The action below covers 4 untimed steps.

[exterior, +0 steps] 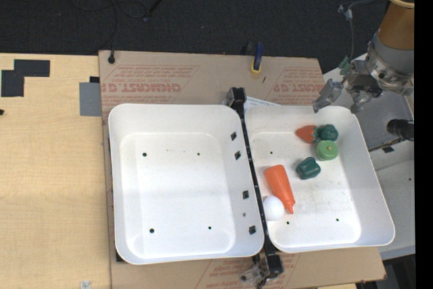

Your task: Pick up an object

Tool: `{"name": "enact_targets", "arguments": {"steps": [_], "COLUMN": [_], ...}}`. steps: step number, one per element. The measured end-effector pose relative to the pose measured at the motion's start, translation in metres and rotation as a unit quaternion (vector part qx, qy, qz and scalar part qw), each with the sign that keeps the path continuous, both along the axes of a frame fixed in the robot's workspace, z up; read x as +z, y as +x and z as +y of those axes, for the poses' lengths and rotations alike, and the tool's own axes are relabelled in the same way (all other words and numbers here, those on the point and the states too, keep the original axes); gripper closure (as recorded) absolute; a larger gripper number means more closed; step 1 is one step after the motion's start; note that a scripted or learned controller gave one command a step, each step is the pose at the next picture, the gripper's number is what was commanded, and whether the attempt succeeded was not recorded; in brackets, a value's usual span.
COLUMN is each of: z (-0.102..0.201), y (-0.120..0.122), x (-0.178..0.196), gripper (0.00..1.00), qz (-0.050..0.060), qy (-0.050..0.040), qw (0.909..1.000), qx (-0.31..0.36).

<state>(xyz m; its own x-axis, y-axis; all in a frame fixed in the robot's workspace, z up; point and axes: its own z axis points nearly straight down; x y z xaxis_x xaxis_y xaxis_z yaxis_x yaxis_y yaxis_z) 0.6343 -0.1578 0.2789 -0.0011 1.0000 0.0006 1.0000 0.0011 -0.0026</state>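
Objects for picking all lie in the right bin, and nothing has been lifted yet. Starting at the gripper: it hangs just past the right bin's far right corner, above the cardboard and outside the bin wall, its two grey fingers spread apart with nothing between them. That spread suggests it is readied for a grasp, not carrying. Nearest it, close to the bin's far right corner, sits a tight cluster: a red piece touching a dark green round piece, with a light green cap-shaped piece just in front. A dark green block lies a little nearer the bin's middle. Against the bin's left wall, an orange bottle-shaped object lies tilted, its tip beside a white ball. The crowded cluster would probably be harder to grip cleanly than the lone block. The left bin sits alongside, touching the right one.
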Motion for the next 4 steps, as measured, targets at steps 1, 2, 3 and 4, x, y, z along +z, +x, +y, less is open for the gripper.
{"name": "enact_targets", "arguments": {"steps": [1,2,3,4], "z": [-0.005,0.024,0.001,0.000], "y": [-0.024,0.008,-0.065,-0.062], "x": [-0.181,-0.193,-0.192,-0.181], "gripper": [0.00,0.00,0.00,1.00], "qz": [0.008,0.004,0.003,0.001], "qy": [0.0022,0.0007,0.0001,0.0005], "qw": [1.0000,1.0000,1.0000,1.0000], "qx": [-0.001,0.000,-0.002,-0.004]}}
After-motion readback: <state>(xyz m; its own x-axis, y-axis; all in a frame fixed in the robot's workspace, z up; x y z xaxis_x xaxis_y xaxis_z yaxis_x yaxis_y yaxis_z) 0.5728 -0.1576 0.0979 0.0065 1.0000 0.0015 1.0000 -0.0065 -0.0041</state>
